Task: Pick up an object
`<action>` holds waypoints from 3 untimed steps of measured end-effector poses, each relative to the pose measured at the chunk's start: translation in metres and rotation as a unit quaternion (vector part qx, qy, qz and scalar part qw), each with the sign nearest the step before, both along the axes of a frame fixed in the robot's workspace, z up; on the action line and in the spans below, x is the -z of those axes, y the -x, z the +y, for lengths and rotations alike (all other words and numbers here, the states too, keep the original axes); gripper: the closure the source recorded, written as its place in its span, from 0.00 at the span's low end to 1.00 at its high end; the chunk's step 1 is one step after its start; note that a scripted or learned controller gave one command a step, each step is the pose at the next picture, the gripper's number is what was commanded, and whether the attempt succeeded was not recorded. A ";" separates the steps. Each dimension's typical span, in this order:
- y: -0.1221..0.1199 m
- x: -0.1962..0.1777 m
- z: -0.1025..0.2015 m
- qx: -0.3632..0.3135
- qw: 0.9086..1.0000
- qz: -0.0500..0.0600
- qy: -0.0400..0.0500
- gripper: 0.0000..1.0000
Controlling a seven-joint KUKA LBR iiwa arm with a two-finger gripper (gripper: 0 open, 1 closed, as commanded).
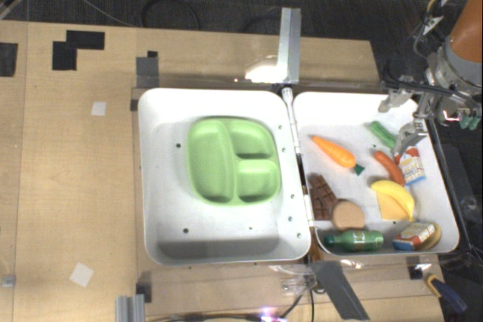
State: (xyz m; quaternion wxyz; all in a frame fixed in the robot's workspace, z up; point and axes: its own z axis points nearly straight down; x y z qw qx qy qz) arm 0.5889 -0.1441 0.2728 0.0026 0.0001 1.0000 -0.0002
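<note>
Tool (413,133): hung over the far right part of the right bin (343,103), above the green piece (383,133) and the small carton (411,166); whether its fingers were spread or pressed together could not be told, and nothing was seen between them. Right bin contents: carrot (333,151), sausage (387,165), yellow banana (394,200), chocolate bar (322,195), round biscuit (349,216), green bottle (354,240), small can (417,236). Left bin (162,162): one green divided plate (232,160). Both bins sat side by side on the worktop (68,185).
</note>
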 end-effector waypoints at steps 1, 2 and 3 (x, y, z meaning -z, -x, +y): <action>-0.001 0.160 0.022 -0.133 0.991 0.003 -0.001 0.00; 0.047 0.183 -0.016 -0.068 0.998 -0.005 0.001 0.00; 0.036 0.182 0.028 -0.103 0.995 -0.006 0.002 0.00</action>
